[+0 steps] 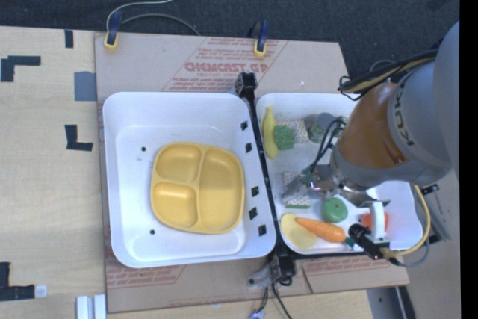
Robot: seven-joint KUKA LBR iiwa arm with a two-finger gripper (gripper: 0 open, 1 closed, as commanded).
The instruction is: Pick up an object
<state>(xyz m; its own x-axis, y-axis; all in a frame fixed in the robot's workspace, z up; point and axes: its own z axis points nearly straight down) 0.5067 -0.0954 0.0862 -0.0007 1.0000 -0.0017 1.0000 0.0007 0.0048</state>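
Observation:
The right bin (pixel 299 102) holds several toy foods. A yellow banana (pixel 268 134) lies along its left wall, and a green broccoli (pixel 283 136) sits beside it with a pale speckled piece (pixel 300 131) just right of that. At the front lie an orange carrot (pixel 321 228), a pale yellow slice (pixel 296 231) and a green round fruit (pixel 334 209). A red and white item (pixel 376 220) rests at the front right. My gripper (pixel 308 183) hangs low in the middle of this bin, over a grey patterned piece (pixel 294 190). The arm's body hides the bin's right half.
The left bin (pixel 123 160) holds a yellow divided plate (pixel 198 187) at its centre. A black divider with clips (pixel 254 153) runs between the two bins. Both stand on a cardboard sheet (pixel 216 63) on the wooden bench.

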